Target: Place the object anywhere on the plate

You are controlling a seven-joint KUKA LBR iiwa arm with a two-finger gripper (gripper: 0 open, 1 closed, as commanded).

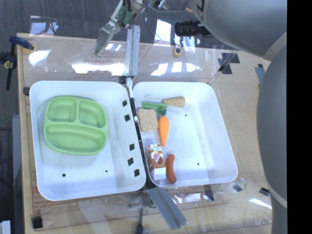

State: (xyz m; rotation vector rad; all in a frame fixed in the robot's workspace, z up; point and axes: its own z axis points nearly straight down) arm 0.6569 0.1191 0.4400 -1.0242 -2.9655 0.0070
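A light green plate (75,126) with three compartments lies in the left bin (114,179), with nothing on it. The food items lie in the right bin (214,145), along its left side: a slice of bread (147,119), an orange carrot (164,129), a red-brown sausage (170,168), a small printed carton (155,155), a waffle cone (174,101) and a green piece (154,106) behind the bread. My gripper (113,62) hangs high above the far edge of the bins, near the divider. Its two long fingers (104,39) are spread apart with nothing between them.
The arm's large grey body (243,13) fills the upper right and overhangs the right bin's far corner. A raised divider (132,130) with black clips separates the two bins. Clear plastic sheeting covers the bench behind the bins.
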